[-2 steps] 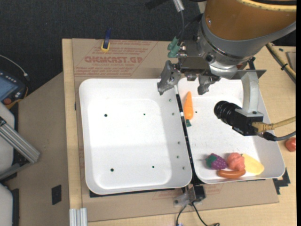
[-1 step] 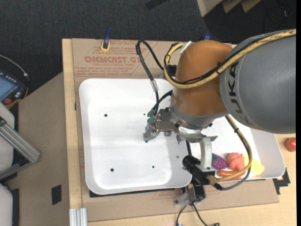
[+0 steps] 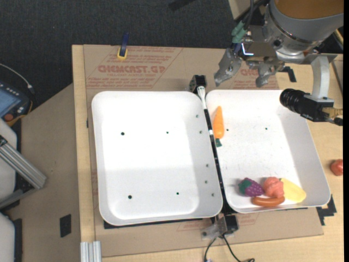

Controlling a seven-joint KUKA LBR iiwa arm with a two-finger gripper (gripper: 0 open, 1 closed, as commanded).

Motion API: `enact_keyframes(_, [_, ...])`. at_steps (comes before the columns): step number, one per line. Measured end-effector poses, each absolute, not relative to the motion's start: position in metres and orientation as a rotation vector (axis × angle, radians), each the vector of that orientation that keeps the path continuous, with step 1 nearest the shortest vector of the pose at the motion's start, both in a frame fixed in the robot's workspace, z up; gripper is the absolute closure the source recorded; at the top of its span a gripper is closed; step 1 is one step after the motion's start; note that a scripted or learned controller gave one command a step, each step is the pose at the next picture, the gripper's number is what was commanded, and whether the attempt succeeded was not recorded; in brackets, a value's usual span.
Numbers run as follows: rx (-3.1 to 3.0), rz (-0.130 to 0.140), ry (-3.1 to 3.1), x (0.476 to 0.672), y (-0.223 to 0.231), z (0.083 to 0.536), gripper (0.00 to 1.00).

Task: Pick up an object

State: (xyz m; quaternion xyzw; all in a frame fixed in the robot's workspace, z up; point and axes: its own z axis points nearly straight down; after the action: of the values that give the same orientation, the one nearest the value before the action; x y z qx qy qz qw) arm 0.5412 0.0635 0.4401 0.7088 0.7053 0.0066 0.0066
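My gripper (image 3: 245, 74) hangs above the far edge of the right bin (image 3: 294, 146), fingers spread open with nothing between them. An orange toy carrot (image 3: 218, 123) lies along the right bin's left wall, well below and left of the gripper. In the near corner of that bin sits a cluster: purple grapes (image 3: 251, 187), a pink-orange fruit (image 3: 274, 186), a yellow piece (image 3: 294, 192) and a red-orange sausage shape (image 3: 267, 201). The left bin (image 3: 103, 146) lies beside it.
A black cylinder on a white bracket (image 3: 303, 103) juts over the right bin's far right rim. A small orange object (image 3: 337, 167) lies on the bench right of the bin. A yellow-blue clamp (image 3: 123, 50) sits on the cardboard behind the left bin.
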Motion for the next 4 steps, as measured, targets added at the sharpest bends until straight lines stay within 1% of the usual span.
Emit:
enact_keyframes(1, [2.229,-0.022,2.229,0.529,0.088,0.225,0.00])
enact_keyframes(2, [2.223,0.000,2.220,0.533,0.088,0.232,0.00])
enact_keyframes(3, [2.220,-0.002,2.220,0.649,0.087,0.181,0.00])
enact_keyframes(4, [2.208,0.029,2.223,0.615,0.153,0.380,0.00])
